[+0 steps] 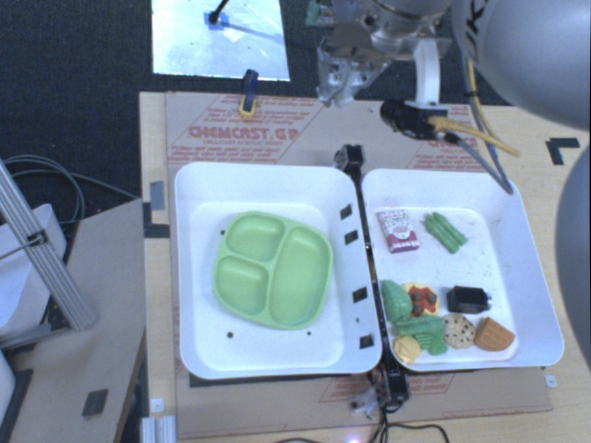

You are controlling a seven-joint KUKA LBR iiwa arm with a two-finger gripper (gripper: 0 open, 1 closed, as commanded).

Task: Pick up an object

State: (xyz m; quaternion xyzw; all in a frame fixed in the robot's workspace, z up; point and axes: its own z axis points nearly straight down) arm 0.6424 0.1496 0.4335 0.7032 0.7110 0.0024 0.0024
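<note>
My gripper [334,89] hangs high above the bench's far edge, behind the gap between the two bins, well away from the objects. Nothing shows between its fingers. The right bin [526,238] holds a small red and white carton [398,230], a green bean pod [445,232], a black block [467,298], a green leafy toy [396,299], a red and yellow piece [424,296], a cookie [457,330], an orange wedge [493,334], a green toy [423,329] and a yellow round piece [406,347].
The left bin [199,201] holds a green three-compartment tray [273,269]. A black clip divider [355,238] runs between the bins. Cables [480,137] and a black fitting [406,116] hang behind the right bin. A yellow and blue clamp [248,96] sits at the bench's far edge.
</note>
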